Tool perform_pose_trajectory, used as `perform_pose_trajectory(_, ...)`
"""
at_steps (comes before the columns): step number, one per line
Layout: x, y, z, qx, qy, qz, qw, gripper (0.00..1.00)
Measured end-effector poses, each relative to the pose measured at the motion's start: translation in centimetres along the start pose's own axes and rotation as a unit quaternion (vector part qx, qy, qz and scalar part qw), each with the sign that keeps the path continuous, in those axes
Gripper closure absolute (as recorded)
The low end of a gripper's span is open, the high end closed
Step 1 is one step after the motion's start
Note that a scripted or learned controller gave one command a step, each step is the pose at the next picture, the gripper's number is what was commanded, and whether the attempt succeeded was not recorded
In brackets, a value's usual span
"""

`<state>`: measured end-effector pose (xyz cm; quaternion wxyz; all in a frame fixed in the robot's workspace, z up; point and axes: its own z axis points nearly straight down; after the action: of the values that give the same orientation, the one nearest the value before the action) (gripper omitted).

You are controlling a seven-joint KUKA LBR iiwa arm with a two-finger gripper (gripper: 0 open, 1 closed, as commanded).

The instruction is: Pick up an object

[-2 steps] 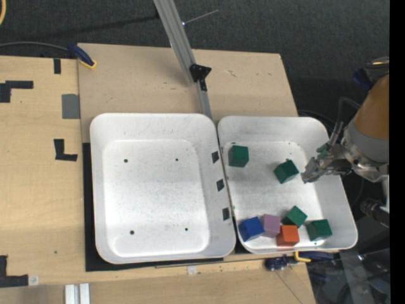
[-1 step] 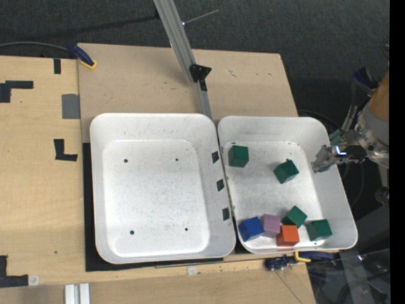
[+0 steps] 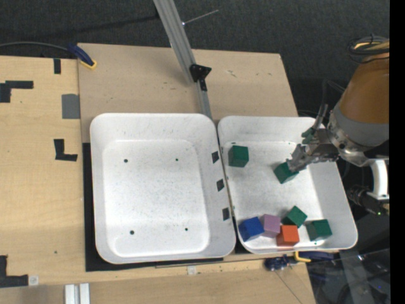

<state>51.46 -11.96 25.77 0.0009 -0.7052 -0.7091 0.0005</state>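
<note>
My gripper (image 3: 295,164) reaches in from the right over the right bin (image 3: 329,189), at its middle right. A tilted green block (image 3: 284,173) sits right at the gripper's tip, and its upper right corner is covered by the gripper. Whether the block is off the bin floor cannot be made out. Another green cube (image 3: 238,156) lies apart, toward the bin's upper left. Along the near edge cluster a blue cube (image 3: 251,227), a purple cube (image 3: 271,223), an orange cube (image 3: 288,234) and two more green cubes (image 3: 295,216) (image 3: 318,228).
The left bin (image 3: 101,170) stands beside the right one, joined by a shared rim (image 3: 223,170). A slanted metal pole (image 3: 177,37) crosses the bench behind the bins. The orange-banded arm (image 3: 367,100) looms over the right bin's far right corner.
</note>
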Motion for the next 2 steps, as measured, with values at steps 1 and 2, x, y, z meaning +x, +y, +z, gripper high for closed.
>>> perform_pose_trajectory(1, 5.2, 0.3, -0.3, 0.0, 0.0, 0.0, 1.0, 1.0)
perform_pose_trajectory(2, 10.1, 1.6, 1.4, 0.001, 0.0, 0.0, 1.0, 1.0)
